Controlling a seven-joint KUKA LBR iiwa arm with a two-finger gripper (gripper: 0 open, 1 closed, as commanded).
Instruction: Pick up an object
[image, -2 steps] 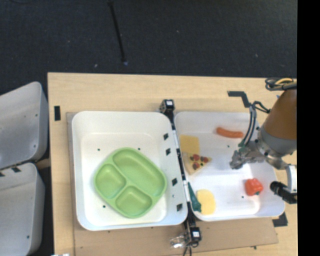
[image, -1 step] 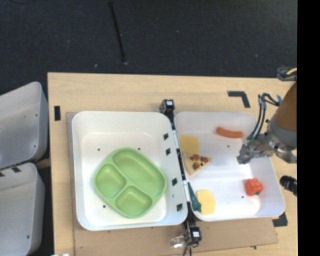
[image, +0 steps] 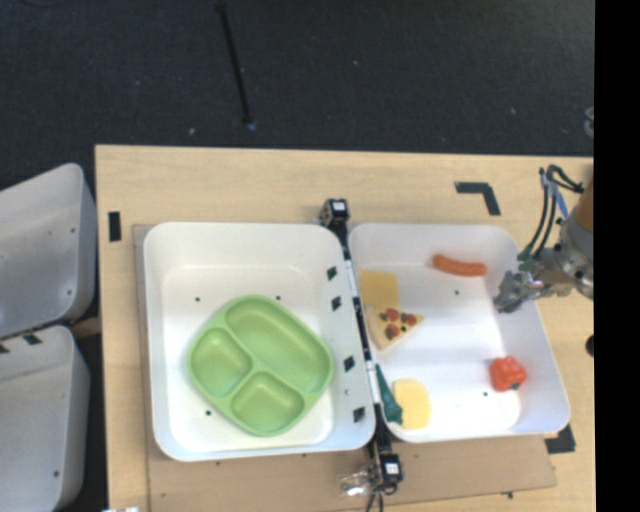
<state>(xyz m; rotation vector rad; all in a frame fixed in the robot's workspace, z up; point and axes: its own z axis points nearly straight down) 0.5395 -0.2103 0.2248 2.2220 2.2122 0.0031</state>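
The gripper hangs at the right bin's far edge, open or closed I cannot tell; the sausage lies just left, long axis crosswise

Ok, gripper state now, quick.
Gripper: at the right bin's right edge, nothing visibly held; open or shut cannot be told.

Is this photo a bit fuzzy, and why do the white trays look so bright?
Camera view: soft all over, edges fuzzy; the white bins nearly wash out under even light, with faint shadows; the green plate and sausage stay readable; the hand at the right edge is blurred.
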